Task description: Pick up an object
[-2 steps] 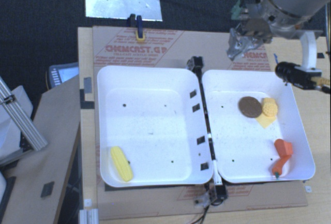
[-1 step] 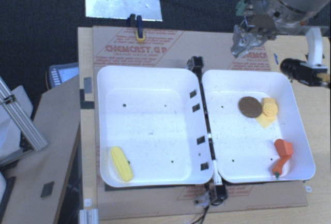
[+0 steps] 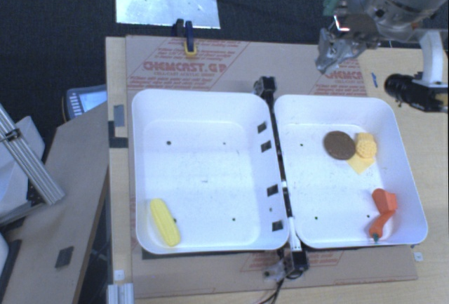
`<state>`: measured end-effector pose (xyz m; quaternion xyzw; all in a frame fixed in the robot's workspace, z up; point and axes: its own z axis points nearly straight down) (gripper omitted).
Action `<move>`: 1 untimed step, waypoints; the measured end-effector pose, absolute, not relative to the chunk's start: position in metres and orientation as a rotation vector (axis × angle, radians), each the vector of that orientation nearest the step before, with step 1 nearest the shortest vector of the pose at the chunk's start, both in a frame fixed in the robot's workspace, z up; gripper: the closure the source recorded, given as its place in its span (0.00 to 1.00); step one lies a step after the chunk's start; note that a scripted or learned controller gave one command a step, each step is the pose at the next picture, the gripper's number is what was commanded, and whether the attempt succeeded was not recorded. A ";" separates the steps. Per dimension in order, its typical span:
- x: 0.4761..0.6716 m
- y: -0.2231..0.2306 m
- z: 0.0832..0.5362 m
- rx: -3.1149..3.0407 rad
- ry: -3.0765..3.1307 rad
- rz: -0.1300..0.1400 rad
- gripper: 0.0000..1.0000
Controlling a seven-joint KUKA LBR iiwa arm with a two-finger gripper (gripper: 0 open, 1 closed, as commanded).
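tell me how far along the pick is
Nothing looks done yet. The tool hangs above the bench behind the right bin, with nothing visible between its fingers. All the items lie in the bins: brown cookie, yellow cracker, cheese slice and carrot on the right, corn cob in the left bin. Left: descend, grasp, lift.

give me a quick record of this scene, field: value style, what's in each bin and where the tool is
left bin: corn cob in the near left corner
right bin: brown cookie, round yellow cracker touching it, cheese slice partly under them, carrot by the near right corner
tool: above the bench behind the right bin, over no object
held: nothing seen between its fingers
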<state>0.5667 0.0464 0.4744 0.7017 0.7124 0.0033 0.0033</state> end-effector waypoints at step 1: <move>0.567 0.046 0.486 2.192 2.238 0.014 1.00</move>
